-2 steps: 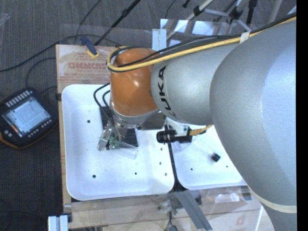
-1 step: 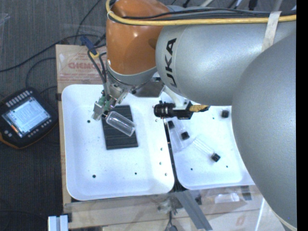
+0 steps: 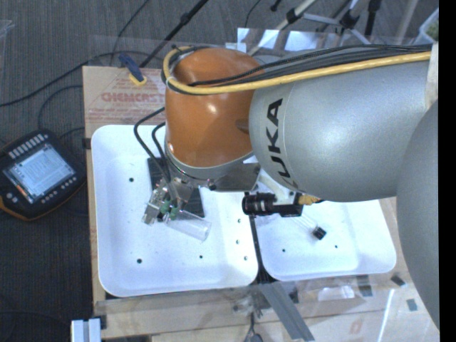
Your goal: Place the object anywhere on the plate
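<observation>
A clear, glassy object (image 3: 191, 226) is seen lying on the floor of the left bin (image 3: 114, 262), just below and right of the gripper (image 3: 161, 206), close enough that contact cannot be ruled out. Nothing is shown held; whether the gripper is open or closed cannot be told. No plate can be made out. The step in hand is judged to be the pick. For the next move, the gripper would need to be centred over the object and lowered around it.
</observation>
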`<state>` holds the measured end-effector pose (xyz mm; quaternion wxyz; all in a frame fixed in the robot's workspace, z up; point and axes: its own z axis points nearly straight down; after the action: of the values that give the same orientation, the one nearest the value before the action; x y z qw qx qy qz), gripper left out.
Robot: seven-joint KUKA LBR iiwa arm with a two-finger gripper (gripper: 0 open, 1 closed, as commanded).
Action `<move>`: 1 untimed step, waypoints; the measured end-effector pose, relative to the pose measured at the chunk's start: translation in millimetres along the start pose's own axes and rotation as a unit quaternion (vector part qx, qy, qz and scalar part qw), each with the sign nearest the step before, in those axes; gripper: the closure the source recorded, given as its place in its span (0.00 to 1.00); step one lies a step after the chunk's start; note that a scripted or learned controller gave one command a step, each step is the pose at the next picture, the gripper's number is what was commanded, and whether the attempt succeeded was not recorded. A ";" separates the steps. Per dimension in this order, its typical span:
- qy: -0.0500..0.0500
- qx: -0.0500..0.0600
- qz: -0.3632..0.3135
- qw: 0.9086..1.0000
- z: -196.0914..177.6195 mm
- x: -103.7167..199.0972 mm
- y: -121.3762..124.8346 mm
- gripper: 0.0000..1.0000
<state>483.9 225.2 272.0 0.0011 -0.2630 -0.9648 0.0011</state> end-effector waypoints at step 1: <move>0.000 0.000 0.000 1.000 -0.1 0.0 0.0 0.00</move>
<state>483.9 225.2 272.0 0.0012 -0.2630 -0.9648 0.0009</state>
